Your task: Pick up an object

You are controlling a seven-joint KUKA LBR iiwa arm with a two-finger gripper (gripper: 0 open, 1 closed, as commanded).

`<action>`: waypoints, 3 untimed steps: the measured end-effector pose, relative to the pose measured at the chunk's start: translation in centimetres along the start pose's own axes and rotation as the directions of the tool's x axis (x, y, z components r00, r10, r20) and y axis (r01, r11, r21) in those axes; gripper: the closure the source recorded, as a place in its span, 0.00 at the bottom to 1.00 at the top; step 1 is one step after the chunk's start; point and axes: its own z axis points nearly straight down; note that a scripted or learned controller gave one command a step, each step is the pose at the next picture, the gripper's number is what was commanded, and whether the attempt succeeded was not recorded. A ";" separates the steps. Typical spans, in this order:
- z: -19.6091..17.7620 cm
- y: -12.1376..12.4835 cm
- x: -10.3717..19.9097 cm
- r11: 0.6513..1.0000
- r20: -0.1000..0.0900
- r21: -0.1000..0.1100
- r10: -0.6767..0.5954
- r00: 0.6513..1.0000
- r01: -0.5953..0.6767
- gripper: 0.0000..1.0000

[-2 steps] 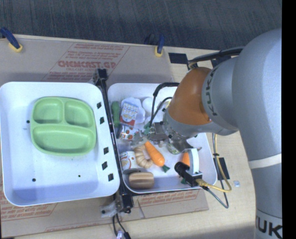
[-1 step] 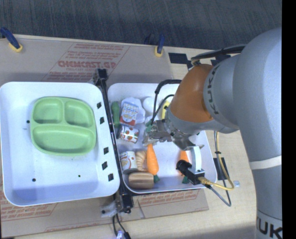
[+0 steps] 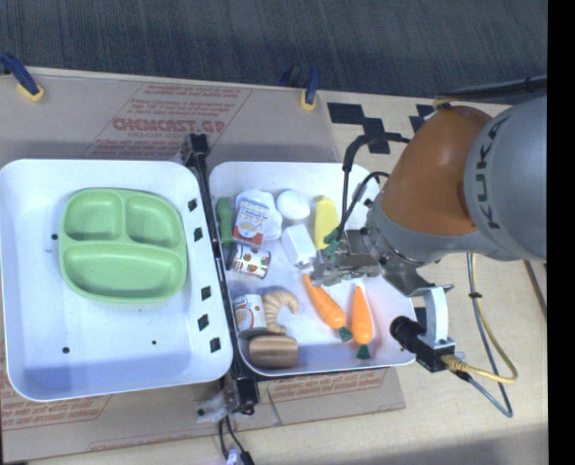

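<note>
The right bin holds several toy foods: two orange carrots, a yellow piece, a white egg, a white pouch, a small can, a croissant and a brown bun. My gripper hangs low over the middle of this bin, just above the top end of the left carrot and beside a white block. The grey and orange arm covers the bin's right side.
The left bin carries a green divided plate. A black divider runs between the bins. A green piece lies along the right bin's left wall. A yellow cable trails off the bench at lower right.
</note>
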 end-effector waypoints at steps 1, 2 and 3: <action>0.0 0.0 0.0 1.000 0.000 0.001 0.000 1.000 0.000 0.00; 11.9 0.9 -2.1 1.000 0.001 0.001 -0.002 1.000 0.002 0.00; 11.0 0.9 -2.0 1.000 0.000 0.003 -0.008 1.000 0.008 1.00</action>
